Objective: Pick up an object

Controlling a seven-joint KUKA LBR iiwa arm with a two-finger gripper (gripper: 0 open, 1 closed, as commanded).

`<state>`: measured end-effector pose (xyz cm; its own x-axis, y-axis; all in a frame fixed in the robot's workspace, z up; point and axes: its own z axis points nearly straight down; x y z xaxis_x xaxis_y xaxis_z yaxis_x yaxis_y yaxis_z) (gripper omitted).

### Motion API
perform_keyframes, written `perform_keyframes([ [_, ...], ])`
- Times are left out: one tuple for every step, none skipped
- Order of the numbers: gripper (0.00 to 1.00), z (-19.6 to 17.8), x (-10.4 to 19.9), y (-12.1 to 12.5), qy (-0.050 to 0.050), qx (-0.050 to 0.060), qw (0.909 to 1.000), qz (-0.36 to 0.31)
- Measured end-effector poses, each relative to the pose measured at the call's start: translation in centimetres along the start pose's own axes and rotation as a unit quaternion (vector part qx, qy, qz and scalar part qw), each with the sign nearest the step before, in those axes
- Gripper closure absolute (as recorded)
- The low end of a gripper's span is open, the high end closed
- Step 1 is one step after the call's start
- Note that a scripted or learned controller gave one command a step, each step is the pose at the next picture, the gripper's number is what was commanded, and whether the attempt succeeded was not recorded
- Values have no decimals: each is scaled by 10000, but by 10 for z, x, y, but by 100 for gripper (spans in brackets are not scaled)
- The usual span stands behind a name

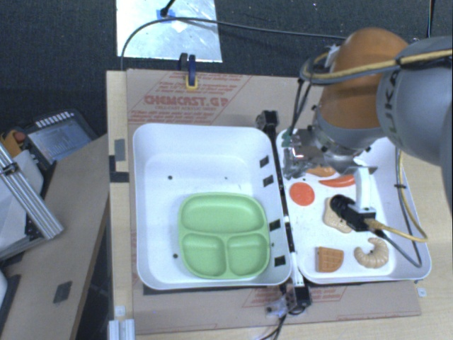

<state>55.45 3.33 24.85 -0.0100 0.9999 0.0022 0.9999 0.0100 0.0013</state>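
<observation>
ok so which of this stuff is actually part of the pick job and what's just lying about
Job: gripper, over the right bin; candidates there: red disc, red strip, waffle, croissant, beige piece; also the green plate in the left bin.
Lying about: foil sheet, yellow clip, cardboard, grey device on the left.

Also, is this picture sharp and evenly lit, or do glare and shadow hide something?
In the camera view, light is soft and mostly even; the silver reflective sheet behind the bench glares white; the green three-compartment plastic plate is sharp; the gripper lies in the shade of the grey arm, over the shallow white bin on the view's right, slightly blurred, so its details are unclear.
</observation>
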Motion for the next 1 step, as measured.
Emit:
perform_keyframes([
  [100,-2,54,0,2,-1,10000,-2],
])
